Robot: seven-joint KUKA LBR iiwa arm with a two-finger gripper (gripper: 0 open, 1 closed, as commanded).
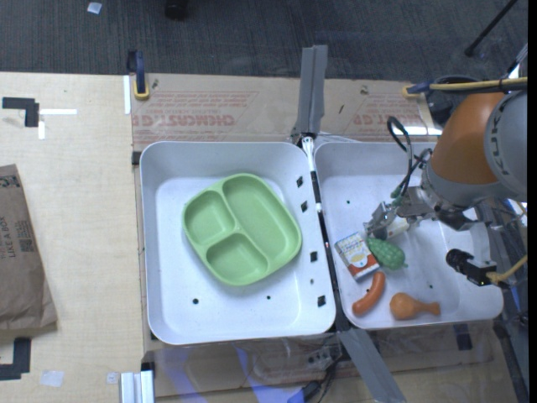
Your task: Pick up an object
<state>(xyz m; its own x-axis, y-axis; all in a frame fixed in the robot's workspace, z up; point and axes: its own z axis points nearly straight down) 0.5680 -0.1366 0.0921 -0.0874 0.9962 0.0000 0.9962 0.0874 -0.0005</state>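
Gripper (379, 222) low in right bin (336, 170), finger state unclear, just above small carton (357, 254); carton print unreadable. Open floor toward bin's far wall.

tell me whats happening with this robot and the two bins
A grey arm with an orange band reaches in from the right, its gripper low over the right bin, just above a green toy and a small carton. A sausage and an orange drumstick-like toy lie nearer the front. Nothing is visibly held. The left bin holds a green divided plate.
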